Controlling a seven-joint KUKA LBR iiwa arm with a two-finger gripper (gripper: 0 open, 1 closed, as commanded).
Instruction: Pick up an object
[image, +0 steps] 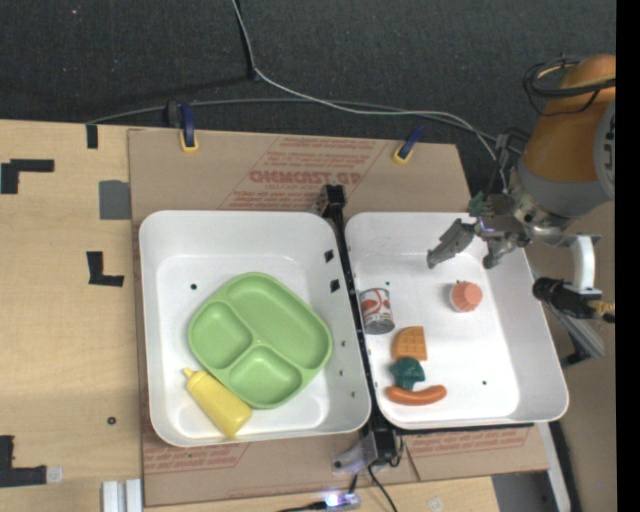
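My gripper (468, 250) hangs over the far right part of the right bin (530, 300), its two dark fingers spread open with nothing between them. Just below it lies a pink round toy (466, 296). Further toward the bin's left side stands a small red-and-white can (376, 309). An orange waffle piece (409, 343), a teal toy (407, 372) and a red sausage (416, 395) lie near the bin's front.
The left bin (160, 290) holds a green divided plate (260, 338) and a yellow mustard bottle (215, 402) at its front left. A black divider clip (334, 200) sits between the bins. Cables run across the back of the bench.
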